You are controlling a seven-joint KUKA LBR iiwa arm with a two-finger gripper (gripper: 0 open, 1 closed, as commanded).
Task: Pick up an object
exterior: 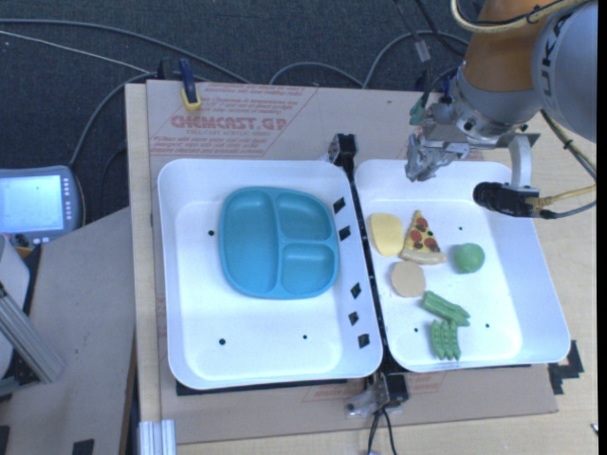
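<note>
Your gripper hangs over the far edge of the right-hand bin, near that bin's back left corner, with its tips pointing down and nothing between them. The tips look drawn close together, but from this slanted view you cannot tell for certain how wide they stand, so treat the opening as unknown.

Everything you could pick lies toward the camera from the gripper, further into the same bin. Closest is the pizza slice, almost straight below the gripper in the view; its long axis runs from its point at the far end to its wide crust at the near end, leaning slightly left. Touching its left side is the yellow piece, also long in the near-far direction. Just below them sits the round tan disc. The green ball lies to the right, apart from the slice. The green pieces sit nearest the camera, well away from the gripper.

The left bin holds the blue divided plate, across the divider and further off.

Judging from this, your shortest move is toward the camera and down onto the pizza slice, closing across its narrow width
</note>
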